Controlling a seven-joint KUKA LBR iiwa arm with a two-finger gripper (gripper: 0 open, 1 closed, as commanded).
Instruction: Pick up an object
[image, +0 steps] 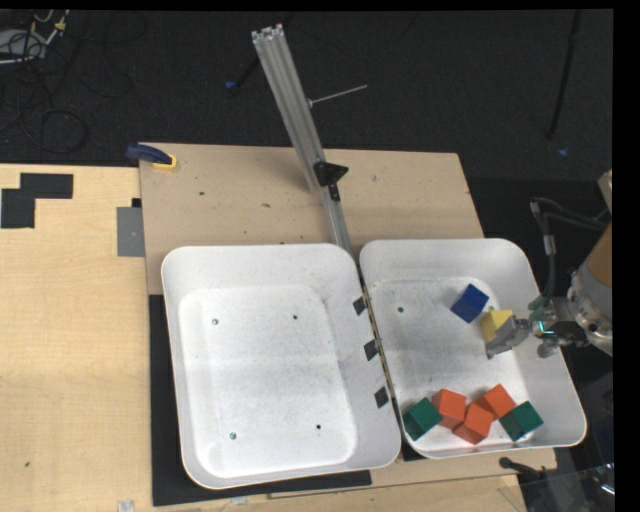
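In the right bin (440, 262), a blue block (469, 302) lies toward the back right, with a yellow block (495, 321) just in front of it. My gripper (506, 336) reaches in from the right edge and sits low, right against the yellow block's near side. Along the bin's front lie three orange blocks (475, 411) clustered together, flanked by a green block (422, 416) on the left and another green block (521, 420) on the right.
The left bin (260, 300) stands beside the right one, joined by black clips (370, 349). A slanted aluminium rail (295, 110) rises behind the bins. The arm's wrist (590, 310) hangs over the right bin's right rim.
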